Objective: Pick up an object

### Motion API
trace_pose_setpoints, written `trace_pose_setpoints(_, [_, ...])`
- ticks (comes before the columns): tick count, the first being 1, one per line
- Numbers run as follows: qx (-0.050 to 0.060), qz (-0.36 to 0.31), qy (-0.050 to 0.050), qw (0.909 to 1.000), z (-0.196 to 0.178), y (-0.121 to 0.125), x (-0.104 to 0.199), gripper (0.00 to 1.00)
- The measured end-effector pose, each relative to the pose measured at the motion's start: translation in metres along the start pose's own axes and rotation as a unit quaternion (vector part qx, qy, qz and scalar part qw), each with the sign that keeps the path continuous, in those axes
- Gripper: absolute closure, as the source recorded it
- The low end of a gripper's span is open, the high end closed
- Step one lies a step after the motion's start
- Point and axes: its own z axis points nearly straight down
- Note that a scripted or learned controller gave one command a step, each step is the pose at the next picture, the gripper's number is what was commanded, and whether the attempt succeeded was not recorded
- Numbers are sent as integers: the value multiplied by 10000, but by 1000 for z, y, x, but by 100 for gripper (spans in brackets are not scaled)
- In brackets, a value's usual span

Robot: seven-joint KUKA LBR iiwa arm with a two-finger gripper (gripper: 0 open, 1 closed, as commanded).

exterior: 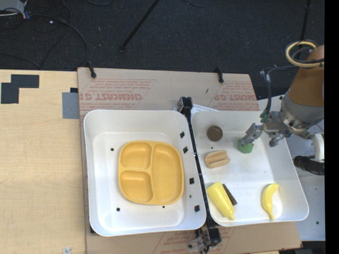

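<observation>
End effector [249,137] at right bin [296,205], directly over small green object [245,146]; finger opening not discernible. Nearby: brown round piece [214,133], bread roll [216,159], yellow bottle [220,200], banana [270,200]. Yellow divided plate [151,172] in left bin [100,194].

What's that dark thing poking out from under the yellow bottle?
Under the yellow bottle in the right bin lies a dark brown flat bar. One end shows; the rest is covered, so I can't identify it.
</observation>
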Motion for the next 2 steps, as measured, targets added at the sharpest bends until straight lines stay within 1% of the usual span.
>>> trace_pose_setpoints(1, [-61,-13,-13,10000,-8,3,0,0])
trace_pose_setpoints(2, [-46,-12,-8,10000,58,-2,0,0])
